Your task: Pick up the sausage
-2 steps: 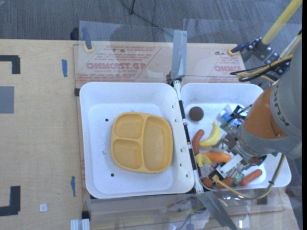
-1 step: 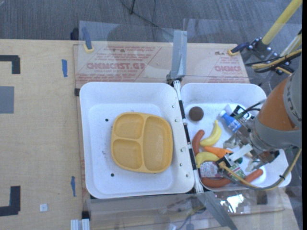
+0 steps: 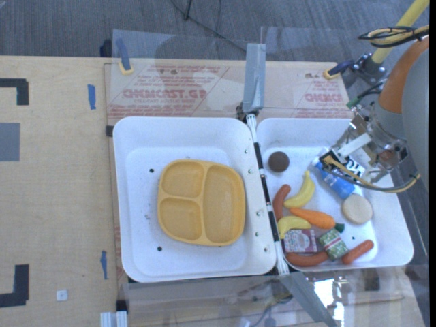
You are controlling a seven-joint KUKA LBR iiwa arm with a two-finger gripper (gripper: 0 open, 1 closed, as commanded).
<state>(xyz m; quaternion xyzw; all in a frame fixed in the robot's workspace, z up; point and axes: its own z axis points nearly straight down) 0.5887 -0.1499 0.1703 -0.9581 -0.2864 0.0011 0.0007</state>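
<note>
Camera view puts the claw, its state impossible to tell, low over the right bin, with the sausage lying well below-left of it among crowded toy food.

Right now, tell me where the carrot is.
The carrot lies in the right bin, between the two bananas and above the green-labelled packet.

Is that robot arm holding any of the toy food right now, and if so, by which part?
It cannot be told. The gripper sits low over the right bin, beside a blue item, too cluttered to judge.
</note>
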